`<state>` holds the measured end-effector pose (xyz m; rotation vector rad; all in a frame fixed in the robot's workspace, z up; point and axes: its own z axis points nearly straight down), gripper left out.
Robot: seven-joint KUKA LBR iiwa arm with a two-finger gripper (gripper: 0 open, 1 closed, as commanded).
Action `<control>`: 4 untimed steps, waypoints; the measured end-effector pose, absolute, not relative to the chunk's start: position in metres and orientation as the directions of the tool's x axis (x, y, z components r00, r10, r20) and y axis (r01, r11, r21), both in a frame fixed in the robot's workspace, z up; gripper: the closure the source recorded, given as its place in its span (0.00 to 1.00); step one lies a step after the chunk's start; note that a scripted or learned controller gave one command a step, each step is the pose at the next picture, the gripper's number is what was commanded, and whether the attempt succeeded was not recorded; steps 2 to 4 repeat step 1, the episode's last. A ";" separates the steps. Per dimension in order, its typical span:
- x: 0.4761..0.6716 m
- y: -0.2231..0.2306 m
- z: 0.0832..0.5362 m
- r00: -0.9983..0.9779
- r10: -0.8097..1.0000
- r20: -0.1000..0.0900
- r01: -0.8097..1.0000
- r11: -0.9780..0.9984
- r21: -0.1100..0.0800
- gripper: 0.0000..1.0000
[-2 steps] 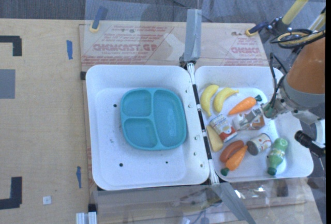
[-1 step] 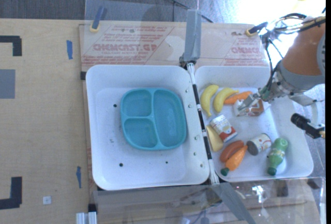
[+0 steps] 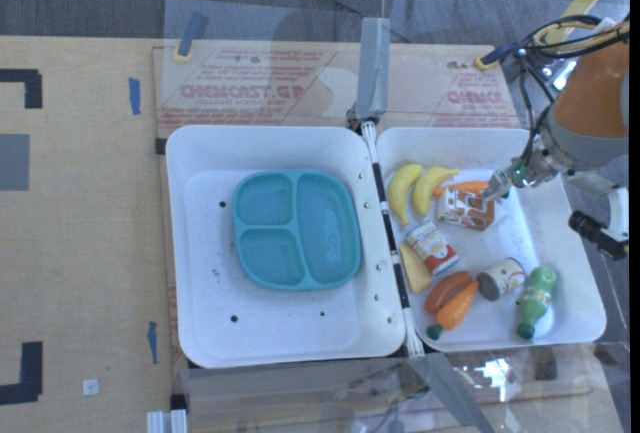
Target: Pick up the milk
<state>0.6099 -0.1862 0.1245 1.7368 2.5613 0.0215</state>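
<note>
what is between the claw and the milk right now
Nothing visible. The claw sits in the right bin, right at the top right edge of the milk carton. The bananas lie on the carton's far side, away from the claw's approach.

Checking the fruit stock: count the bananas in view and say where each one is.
2. Both lie in the right bin, near its upper left corner: one banana next to the divider, the other banana right beside it, close to the milk. None appear hidden.
</note>
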 end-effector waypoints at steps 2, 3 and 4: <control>0.610 -0.186 0.124 -0.369 0.929 -0.031 0.928 0.370 0.037 0.00; 0.610 -0.186 0.124 -0.369 0.929 -0.031 0.928 0.370 0.037 0.00; 0.610 -0.186 0.124 -0.369 0.929 -0.031 0.928 0.370 0.037 0.00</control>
